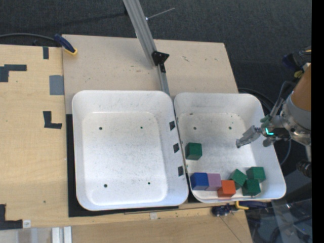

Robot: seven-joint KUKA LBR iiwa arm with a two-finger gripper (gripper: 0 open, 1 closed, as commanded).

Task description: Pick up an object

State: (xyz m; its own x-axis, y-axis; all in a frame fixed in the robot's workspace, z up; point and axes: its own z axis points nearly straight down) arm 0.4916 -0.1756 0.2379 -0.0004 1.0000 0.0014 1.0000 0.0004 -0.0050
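Blocks sit in the right-hand shallow white bin (223,103): a lone dark green cube (194,150) stands near its left wall, well apart from the cluster along the near wall, where a blue cube (199,180), a pale purple cube (214,180) and an orange cube (228,188) touch in a row, with three more green blocks (248,179) bunched just beside them toward the near right corner. How those three green blocks overlap is hard to make out. My two-finger gripper (249,136) hovers over the bin's right side, above bare floor and apart from every block; it holds nothing, and I cannot tell whether it is released or clenched, since the fingers blur into one grey shape. My arm is cut off at the frame's right, only its wrist with a small teal light showing. The left-hand white bin (121,97) lies just beside the first, speckled with dark flecks. Both rest on a pale wooden bench (116,59) over a black mat. A grey metal rail (142,24) slants across dark carpet (243,14) beyond.
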